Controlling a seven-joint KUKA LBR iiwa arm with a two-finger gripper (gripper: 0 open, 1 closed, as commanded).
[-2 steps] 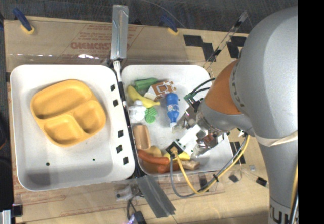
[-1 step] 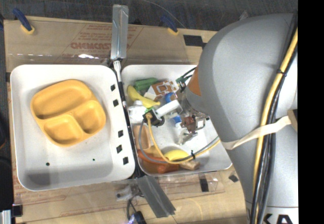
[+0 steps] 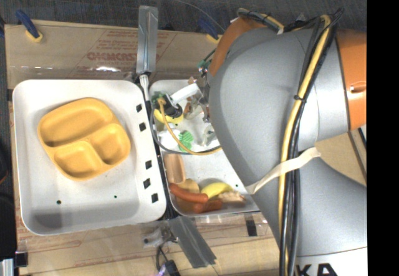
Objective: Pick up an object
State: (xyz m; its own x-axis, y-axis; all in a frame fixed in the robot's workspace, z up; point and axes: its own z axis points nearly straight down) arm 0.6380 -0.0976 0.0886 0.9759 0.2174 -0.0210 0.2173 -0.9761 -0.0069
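We see the grey arm reaching across the shallow white right-hand bin (image 3: 167, 89), with its hand (image 3: 198, 109) low over the bin's far end. The arm's own bulk and the clutter around the wrist hide the hand, so we cannot tell whether it is spread or pressed together, and we see nothing gripped in it.

The things to pick from lie in that same bin. A small green ridged item (image 3: 186, 138) sits just beside the hand. At the near end a glossy red sausage (image 3: 190, 195), a yellow banana (image 3: 213, 189) and a tan bread-like piece (image 3: 176, 169) are crowded together and touching. A yellow three-compartment plastic plate (image 3: 84, 138) rests alone in the shallow white left-hand bin (image 3: 37, 206), well apart from the hand.

We judge the main risk to be an empty close: the green item is small and lies to one side of the hand rather than clearly under it. The hand is also close to the bin's far wall, so a descent there could strike the rim. If the arm goes for the near pile, the smooth, rounded sausage and banana could roll or squirt out, or two could lift together and one drop.
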